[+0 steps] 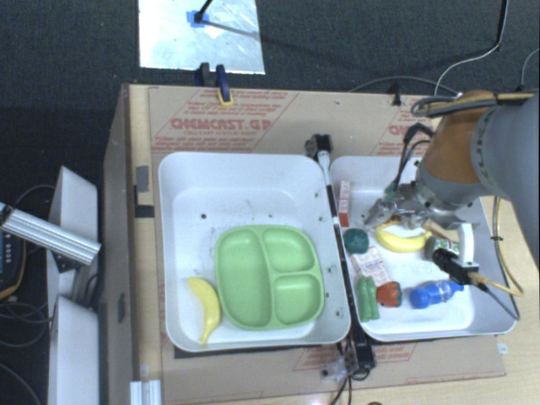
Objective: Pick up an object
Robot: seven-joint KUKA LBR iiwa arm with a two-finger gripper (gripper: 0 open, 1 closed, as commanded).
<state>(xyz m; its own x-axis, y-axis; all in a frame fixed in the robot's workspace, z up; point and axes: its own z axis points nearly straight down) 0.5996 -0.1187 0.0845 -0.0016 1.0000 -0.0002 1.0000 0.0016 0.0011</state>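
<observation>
My gripper (395, 216) hangs low in the right bin (485, 315), just above the upper left end of a yellow banana (403, 240). Whether it touches the banana is unclear. A teal round object (356, 241) lies left of the banana. Below it are a red-and-white packet (369, 267), a green object (366, 298), a small red object (387, 294) and a blue bottle (433, 294) along the bin's front. The grey arm with its orange band (456, 150) comes in from the right.
The left bin (194, 184) holds a green divided plate (268, 275) and a second yellow banana (205, 308) at its front left. Another red-and-white packet (343, 201) lies along the right bin's left wall. Cables run over the bench at the back right.
</observation>
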